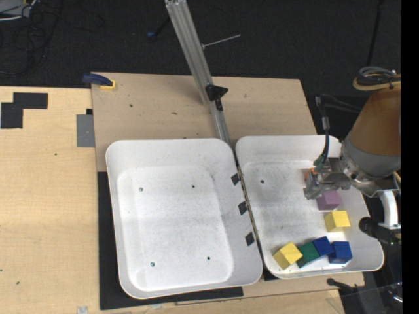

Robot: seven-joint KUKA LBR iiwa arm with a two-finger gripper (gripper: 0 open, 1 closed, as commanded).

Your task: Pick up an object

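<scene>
Resting on a tan wooden bench against a dark floor, two white bins sit side by side, with a slanted metal rail behind them. The pincer hangs low in the right bin; whether it is spread or pinched I cannot tell. A purple block lies just beside and below it, seemingly touching, squarish with no clear long axis. Further toward the bin's near rim sit a yellow block, then another yellow block, a green block and two blue blocks clustered together.

Two bins, two yellow blocks, two blue, one green, one purple.
</scene>
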